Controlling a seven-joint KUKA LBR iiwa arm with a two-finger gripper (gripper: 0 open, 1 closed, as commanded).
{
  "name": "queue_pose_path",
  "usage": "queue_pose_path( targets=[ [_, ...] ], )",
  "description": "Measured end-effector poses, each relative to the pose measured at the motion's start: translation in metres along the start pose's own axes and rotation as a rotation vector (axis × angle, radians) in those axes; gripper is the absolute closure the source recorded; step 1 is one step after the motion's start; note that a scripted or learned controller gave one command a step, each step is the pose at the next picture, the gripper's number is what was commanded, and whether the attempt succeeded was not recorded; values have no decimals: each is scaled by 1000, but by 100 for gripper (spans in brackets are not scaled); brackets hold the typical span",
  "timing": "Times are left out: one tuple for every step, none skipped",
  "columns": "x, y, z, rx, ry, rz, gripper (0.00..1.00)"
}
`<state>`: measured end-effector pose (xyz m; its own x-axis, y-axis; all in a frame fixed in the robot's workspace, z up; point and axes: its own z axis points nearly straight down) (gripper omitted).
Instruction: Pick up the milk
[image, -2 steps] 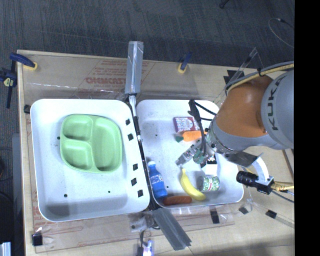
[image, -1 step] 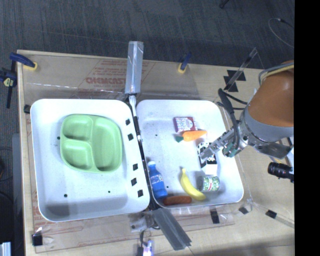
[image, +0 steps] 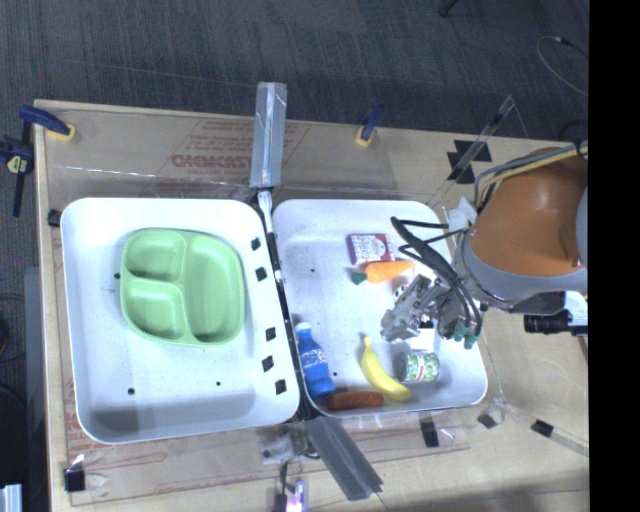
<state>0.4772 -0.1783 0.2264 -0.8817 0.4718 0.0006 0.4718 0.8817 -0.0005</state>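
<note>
The milk (image: 368, 247) is located at the right bin's (image: 320, 235) far edge — not yet grasped; the gripper (image: 405, 318) is positioned mid-bin, finger state undeterminable.

Arm and end effector: visible construction

The gripper (image: 408, 318) is a compact grey metal assembly of small angular parts; its finger detail is too blurred to resolve. Behind the fingers, black cables (image: 425, 245) loop freely from the gripper body back to the wrist. Further behind sits a broad, rounded orange band (image: 530, 215), glossy, with a grey housing ring (image: 505, 283) at its near rim. A black fitting (image: 548, 322) projects beside the ring, next to a white segment.
</note>
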Motion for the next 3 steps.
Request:
queue_pose_path(
  targets=[
    [-1, 1, -11, 0, -2, -4, 100],
    [-13, -24, 6, 0, 0, -152, 100],
    [-37, 37, -42, 0, -3, -171, 100]
  ],
)
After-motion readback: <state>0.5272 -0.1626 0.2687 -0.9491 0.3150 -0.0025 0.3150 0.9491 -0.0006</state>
